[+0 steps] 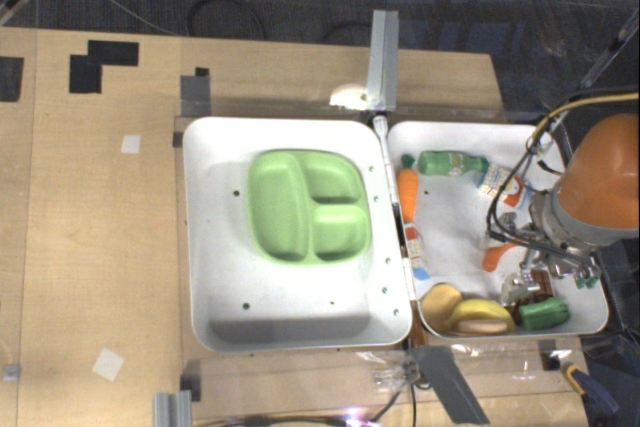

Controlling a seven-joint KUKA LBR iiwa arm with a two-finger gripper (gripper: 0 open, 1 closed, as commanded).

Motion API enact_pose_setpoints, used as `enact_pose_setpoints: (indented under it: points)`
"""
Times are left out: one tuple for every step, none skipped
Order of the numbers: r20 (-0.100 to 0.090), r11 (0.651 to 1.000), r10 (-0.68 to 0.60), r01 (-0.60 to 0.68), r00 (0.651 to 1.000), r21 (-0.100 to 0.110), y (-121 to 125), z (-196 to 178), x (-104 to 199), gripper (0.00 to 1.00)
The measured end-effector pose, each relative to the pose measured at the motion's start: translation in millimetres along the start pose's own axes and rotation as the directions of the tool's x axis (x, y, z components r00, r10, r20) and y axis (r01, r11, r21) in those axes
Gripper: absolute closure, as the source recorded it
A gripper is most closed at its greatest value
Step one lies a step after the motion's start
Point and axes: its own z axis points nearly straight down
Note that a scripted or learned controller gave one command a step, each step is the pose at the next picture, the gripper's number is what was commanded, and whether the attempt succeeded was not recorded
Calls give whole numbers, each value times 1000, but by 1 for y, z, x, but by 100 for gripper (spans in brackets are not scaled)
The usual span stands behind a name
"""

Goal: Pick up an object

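Two white bins (pixel 215 215) sit side by side on my counter (pixel 90 245); the left carries a green divided tray (pixel 305 205). Over the right bin's near corner I see the hand (pixel 530 283), grip unclear, beside a green object (pixel 543 313) and yellow banana (pixel 482 315).

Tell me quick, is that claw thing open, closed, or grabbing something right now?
Gripper: cannot be told. It is low in the right bin, above the green object, with wires in the way.

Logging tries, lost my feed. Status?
Gripper low in right bin, near corner. Nothing seen held. Green object just beside it; banana close by.
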Motion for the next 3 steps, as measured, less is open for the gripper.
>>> enact_pose_setpoints:
  points:
    - [4, 997, -72, 72, 997, 2, 26, 0, -11, 0]
    - [22, 997, -79, 79, 997, 7, 27, -14, -17, 100]
    - [-3, 968, -252, 252, 968, -4, -33, -62, -64, 100]
